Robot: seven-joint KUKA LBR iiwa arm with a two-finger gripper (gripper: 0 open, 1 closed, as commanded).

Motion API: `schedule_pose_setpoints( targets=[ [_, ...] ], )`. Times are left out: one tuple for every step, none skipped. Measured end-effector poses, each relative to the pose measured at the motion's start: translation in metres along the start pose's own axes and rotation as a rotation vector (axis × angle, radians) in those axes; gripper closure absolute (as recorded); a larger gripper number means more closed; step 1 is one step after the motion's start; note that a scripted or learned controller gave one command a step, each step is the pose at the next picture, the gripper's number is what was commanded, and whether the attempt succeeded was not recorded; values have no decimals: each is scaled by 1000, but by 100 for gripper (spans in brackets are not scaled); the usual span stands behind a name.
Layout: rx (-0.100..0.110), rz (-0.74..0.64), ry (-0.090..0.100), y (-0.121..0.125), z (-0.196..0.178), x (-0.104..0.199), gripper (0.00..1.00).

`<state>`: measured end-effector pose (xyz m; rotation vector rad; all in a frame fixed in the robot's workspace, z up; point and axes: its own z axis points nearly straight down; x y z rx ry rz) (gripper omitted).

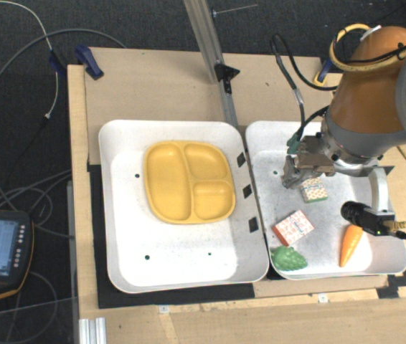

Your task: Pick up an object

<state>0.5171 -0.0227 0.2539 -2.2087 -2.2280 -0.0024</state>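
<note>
The small patterned block (313, 190) lies in the right bin (260, 192), just below the gripper (294, 176) and seemingly touching its lower end; it looks like the likeliest target. Whether the fingers are spread or pressed together cannot be told from this slanted view, and nothing shows between them, so no grasp can be claimed.

Further from the patterned block toward the bin's front edge lies a red-and-white box (293, 228), tilted. Beyond that box, at the front corner, sits a green leafy toy (289, 259). To the right of the box, an orange carrot toy (349, 244) stands nearly on end, close to a black fitting (361, 214) on the arm.

To the left of the patterned block, across the divide, the left bin (124, 213) holds a yellow divided plate (189, 180). Both bins rest on the tabletop (153, 92).

To do this step well, I judge the gripper should centre over the block rather than beside it, descend straight, and close across its narrower faces, then lift slowly, since the block is small and could tip or slide out.
</note>
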Motion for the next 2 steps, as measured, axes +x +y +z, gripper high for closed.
schedule_pose_setpoints(
  targets=[
    [3, 2, -1, 2, 14, 56, 100],
    [2, 3, -2, 7, 27, 106, 100]
  ],
)
